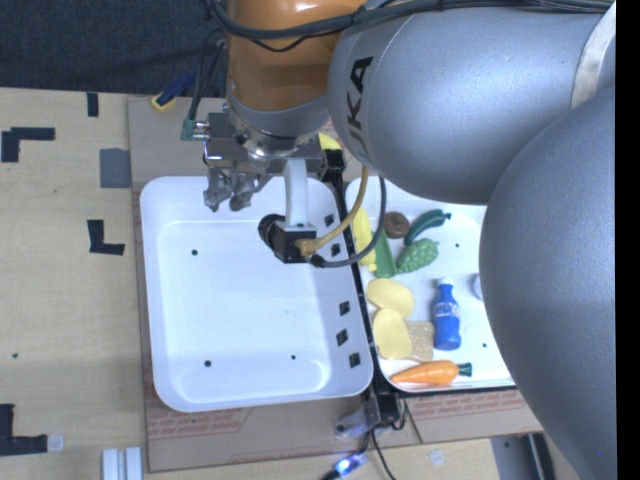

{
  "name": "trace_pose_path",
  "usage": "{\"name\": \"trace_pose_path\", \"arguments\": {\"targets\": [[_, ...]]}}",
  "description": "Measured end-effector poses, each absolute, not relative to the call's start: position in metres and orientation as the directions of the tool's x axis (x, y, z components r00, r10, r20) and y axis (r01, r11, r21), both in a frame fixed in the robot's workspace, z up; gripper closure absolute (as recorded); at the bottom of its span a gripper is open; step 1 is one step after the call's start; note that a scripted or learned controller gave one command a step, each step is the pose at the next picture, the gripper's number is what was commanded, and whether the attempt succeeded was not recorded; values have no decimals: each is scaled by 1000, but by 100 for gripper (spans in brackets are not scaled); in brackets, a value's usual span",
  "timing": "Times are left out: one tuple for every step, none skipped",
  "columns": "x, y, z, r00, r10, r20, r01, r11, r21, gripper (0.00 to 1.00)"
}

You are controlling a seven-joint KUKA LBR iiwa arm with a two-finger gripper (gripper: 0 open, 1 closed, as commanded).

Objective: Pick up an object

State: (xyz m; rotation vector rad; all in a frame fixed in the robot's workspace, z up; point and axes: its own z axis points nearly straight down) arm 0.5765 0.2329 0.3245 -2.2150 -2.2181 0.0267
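Note:
My gripper (228, 200) hangs over the far left corner of the left white bin (240, 318), just inside its back rim. Its two dark fingertips (214, 202) stand slightly apart, open, with nothing between them. The objects lie in the right bin (470, 268), well to the gripper's right: a blue bottle (446, 316), a carrot (428, 373), a yellow lemon-like fruit (389, 295), a bumpy green vegetable (418, 256), a dark green pod (430, 221) and a small brown piece (397, 225). The arm's grey bulk hides the right bin's right part.
A black and yellow cable fitting (285, 240) hangs from the wrist over the left bin's back. The divider between the bins (350, 318) carries small black marks. A yellow curved piece (362, 238) lies by that divider. Brown cardboard (180, 423) surrounds the bins.

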Motion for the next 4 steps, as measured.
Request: {"name": "trace_pose_path", "arguments": {"targets": [[537,234,453,-5,1000,5,1000,5,8,100],[546,234,541,-4,1000,4,1000,4,9,100],[538,211,429,1,1000,-6,1000,-1,-12,100],[500,235,508,-7,1000,4,1000,7,5,100]]}}
